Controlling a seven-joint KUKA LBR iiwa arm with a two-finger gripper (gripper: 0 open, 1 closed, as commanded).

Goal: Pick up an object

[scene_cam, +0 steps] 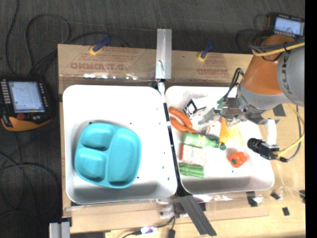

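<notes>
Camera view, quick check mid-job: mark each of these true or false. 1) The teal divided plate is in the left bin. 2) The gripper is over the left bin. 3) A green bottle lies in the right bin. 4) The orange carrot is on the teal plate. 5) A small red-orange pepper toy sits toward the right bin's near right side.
1) True: the teal divided plate sits in the left bin.
2) False: the gripper is over the right bin.
3) True: the green bottle lies there, near the bin's middle.
4) False: the orange carrot is in the right bin, near its left wall.
5) True: the red-orange pepper toy sits there, apart from the bottle.
</notes>
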